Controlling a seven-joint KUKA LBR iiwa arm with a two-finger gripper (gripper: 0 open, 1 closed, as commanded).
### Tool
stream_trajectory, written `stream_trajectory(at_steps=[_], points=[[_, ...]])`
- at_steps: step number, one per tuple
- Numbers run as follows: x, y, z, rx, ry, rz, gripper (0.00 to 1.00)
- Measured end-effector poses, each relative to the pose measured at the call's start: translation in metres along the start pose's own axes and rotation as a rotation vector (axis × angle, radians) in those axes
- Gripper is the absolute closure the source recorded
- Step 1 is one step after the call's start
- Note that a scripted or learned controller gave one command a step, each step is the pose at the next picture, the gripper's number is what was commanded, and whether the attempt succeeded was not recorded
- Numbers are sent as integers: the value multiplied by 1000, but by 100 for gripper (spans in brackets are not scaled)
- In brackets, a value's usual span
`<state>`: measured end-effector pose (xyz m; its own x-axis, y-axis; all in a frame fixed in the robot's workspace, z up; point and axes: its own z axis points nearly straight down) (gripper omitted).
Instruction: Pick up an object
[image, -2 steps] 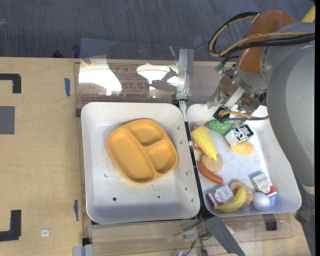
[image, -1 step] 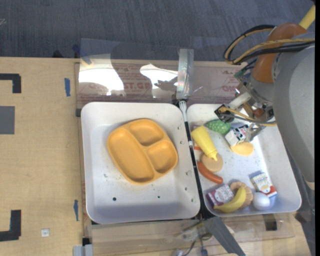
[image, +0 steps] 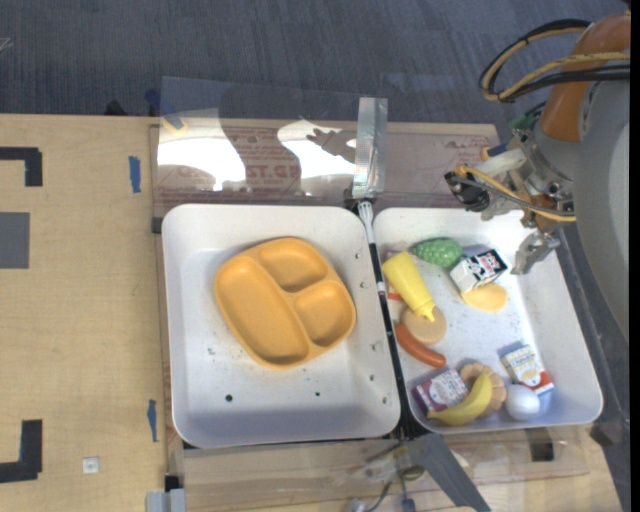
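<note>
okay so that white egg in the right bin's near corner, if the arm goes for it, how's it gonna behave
The white egg looks smooth and rounded, so it will probably roll or slip from a pinch. It sits in the right bin corner against the banana, which may crowd the pincer. It is probably light for its size.

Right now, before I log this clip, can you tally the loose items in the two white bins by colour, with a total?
Yellow or orange: 4 (orange divided plastic plate, yellow squeeze bottle, yellow banana, flat yellow-orange piece)
Green: 1 (green knobbly toy)
Red: 1 (red sausage)
White or printed: 3 (white egg, black-and-white carton, small red-based carton)
Purple: 1 (purple packet)
Total: 10
</note>
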<state>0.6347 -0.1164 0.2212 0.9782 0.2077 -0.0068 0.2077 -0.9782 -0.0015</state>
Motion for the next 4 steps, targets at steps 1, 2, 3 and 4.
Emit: stream_trajectory(at_steps=[1, 2, 3, 4], points=[[0, -2, -5, 2, -10, -5, 100], [-56, 22, 20, 4, -6, -34, 100], [-65, -2, 38, 5, -5, -64, 100], [3, 69, 122, 1, 2, 10, 100]])
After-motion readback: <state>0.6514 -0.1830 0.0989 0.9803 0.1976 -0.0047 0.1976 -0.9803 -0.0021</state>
